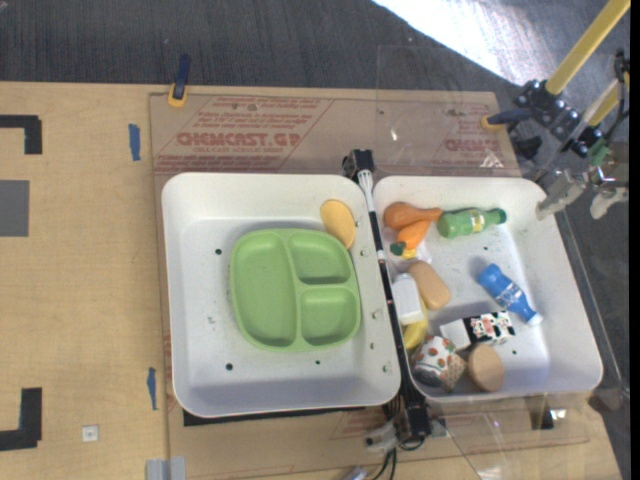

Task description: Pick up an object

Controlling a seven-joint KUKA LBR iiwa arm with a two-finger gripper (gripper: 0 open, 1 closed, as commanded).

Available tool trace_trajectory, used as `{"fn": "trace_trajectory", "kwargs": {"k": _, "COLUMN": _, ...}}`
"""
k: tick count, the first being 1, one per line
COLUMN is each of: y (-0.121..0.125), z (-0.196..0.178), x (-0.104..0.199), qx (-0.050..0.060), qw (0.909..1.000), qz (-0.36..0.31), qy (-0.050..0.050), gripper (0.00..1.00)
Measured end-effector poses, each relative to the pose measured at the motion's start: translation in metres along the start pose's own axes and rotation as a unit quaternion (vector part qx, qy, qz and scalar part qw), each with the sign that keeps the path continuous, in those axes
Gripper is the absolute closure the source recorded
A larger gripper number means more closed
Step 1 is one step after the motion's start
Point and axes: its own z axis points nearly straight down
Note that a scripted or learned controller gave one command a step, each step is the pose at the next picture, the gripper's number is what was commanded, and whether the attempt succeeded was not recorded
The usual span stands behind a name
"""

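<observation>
The tool hangs over the upper right rim of the right shallow white bin, nothing visibly between its fingers, and whether they stand apart or together I cannot tell; by my reading the approach step is in hand, no object picked yet. The nearest candidate, a green plastic bottle with a yellow cap, lies on its side near the bin's far wall, just beside an orange toy carrot. The next move calls for descending over its rounded, likely slippery body and closing across its width.
</observation>
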Motion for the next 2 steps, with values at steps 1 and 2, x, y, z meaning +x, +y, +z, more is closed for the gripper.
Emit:
{"fn": "trace_trajectory", "kwargs": {"k": 1, "y": -0.05, "z": 0.181, "x": 0.003, "qx": -0.004, "qw": 0.9999, "qz": -0.011, "qy": 0.007, "gripper": 0.0}}
{"fn": "trace_trajectory", "kwargs": {"k": 2, "y": 0.05, "z": 0.19, "x": 0.033, "qx": -0.005, "qw": 0.9996, "qz": -0.029, "qy": 0.0, "gripper": 0.0}}
